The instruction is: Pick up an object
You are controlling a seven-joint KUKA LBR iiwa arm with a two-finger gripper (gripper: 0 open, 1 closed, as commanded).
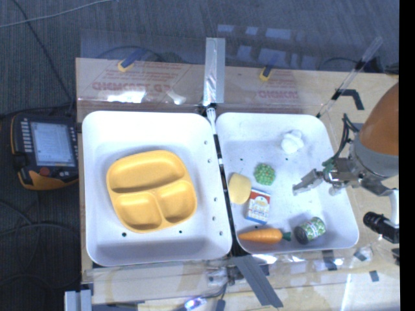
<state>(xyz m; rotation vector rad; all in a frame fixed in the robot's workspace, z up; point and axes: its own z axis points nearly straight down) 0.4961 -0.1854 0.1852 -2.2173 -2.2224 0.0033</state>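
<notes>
Arm hovering over right bin [337,235], nothing grasped.
Gripper [310,181] fingers sitting apart near the right edge; can [310,229] lying at the bottom-right corner. Judging best to centre over it before closing.

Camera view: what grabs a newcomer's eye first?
The big yellow three-compartment plastic tray in the left white bin stands out first. Next, the right white bin's clutter: an orange toy carrot at its near edge, a red-and-white small box above it. The grey two-finger gripper hangs over that bin's right half.
</notes>
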